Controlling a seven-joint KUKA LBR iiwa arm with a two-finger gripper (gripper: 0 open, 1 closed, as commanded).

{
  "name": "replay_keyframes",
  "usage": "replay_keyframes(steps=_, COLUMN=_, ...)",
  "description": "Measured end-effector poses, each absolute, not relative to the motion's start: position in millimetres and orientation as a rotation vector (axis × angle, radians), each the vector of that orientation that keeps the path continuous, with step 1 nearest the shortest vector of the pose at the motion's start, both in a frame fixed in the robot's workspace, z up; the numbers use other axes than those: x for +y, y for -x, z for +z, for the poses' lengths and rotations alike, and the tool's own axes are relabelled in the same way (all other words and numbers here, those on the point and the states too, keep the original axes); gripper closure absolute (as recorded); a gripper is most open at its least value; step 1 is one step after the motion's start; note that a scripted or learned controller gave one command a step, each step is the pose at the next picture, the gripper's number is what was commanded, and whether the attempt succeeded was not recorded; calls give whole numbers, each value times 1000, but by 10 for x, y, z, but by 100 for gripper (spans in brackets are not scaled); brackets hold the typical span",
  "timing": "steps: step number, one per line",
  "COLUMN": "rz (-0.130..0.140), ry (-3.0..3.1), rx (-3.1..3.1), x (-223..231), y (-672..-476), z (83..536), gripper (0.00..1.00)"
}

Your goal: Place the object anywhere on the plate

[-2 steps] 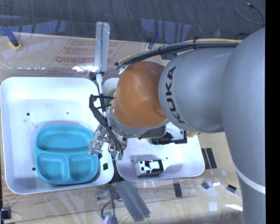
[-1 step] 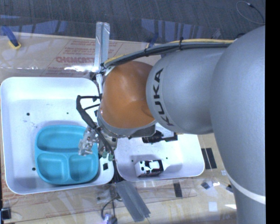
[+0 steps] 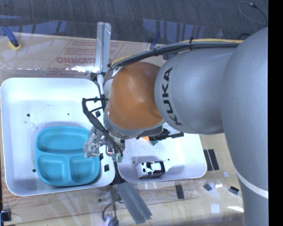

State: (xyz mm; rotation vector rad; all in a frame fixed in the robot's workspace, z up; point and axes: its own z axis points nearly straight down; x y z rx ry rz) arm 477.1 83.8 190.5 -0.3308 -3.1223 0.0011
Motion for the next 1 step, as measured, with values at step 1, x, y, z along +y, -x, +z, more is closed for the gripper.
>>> replay_keyframes(steps=1, rz=0, ry=325, rx=-3124, x=844, y=-4786, z=1995, gripper=100)
